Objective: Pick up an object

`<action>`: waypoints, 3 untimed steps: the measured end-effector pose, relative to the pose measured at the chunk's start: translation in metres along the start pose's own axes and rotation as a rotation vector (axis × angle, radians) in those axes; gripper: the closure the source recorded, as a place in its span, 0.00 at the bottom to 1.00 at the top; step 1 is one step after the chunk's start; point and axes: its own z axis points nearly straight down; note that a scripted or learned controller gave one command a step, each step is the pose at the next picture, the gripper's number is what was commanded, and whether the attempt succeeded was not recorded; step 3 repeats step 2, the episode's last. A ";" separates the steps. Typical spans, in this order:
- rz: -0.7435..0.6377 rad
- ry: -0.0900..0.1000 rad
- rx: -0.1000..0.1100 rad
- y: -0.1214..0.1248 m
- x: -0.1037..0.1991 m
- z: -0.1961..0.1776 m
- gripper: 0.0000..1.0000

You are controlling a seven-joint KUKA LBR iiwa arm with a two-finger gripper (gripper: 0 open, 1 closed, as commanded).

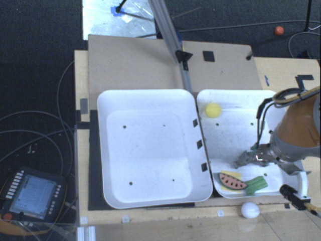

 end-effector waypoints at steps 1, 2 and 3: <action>0.000 0.000 0.000 0.000 0.000 0.000 0.00; -0.007 0.002 -0.005 0.002 0.070 -0.075 0.00; -0.007 0.002 -0.005 0.002 0.070 -0.075 0.00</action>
